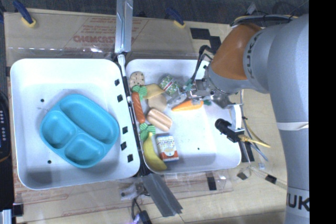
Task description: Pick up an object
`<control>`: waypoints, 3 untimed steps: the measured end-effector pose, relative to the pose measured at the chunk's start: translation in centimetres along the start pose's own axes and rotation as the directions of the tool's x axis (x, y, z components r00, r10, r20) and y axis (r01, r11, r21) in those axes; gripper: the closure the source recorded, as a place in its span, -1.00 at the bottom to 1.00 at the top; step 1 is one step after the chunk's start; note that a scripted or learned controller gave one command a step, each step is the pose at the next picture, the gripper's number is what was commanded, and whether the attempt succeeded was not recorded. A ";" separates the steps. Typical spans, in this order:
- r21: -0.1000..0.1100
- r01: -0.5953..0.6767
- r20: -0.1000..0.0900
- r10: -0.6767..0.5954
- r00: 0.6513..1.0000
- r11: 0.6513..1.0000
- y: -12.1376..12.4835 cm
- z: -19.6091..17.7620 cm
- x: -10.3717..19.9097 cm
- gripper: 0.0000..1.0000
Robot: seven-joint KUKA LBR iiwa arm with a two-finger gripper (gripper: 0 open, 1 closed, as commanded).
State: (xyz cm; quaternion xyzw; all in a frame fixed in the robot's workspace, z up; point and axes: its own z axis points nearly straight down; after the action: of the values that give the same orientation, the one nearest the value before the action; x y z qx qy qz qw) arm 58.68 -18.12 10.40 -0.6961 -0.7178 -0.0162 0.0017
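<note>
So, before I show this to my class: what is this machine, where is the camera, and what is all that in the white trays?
The grey machine with the orange band is a robot arm, reaching in from the right. One fixed camera looks down on the bench at a slant. Two shallow white bins sit side by side. The left bin holds a blue divided plate. The right bin holds toy food: a carrot, a banana, a sausage, a cookie and a small carton. The arm's pincer is down among the food beside the carrot; whether it grips anything is unclear.
</note>
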 end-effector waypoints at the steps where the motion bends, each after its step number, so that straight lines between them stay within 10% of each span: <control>1: -0.008 0.003 0.017 -0.003 1.000 1.000 0.1 -1.2 -0.5 1.00; 2: 0.015 -0.313 0.030 0.312 0.950 0.950 5.0 1.5 2.1 1.00; 3: 0.015 -0.199 0.028 0.198 0.980 0.980 7.4 -2.2 7.1 1.00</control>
State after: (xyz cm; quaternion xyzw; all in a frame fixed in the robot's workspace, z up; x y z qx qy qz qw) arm 65.77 -10.84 12.89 -0.7643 -0.6448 -0.0004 -0.0003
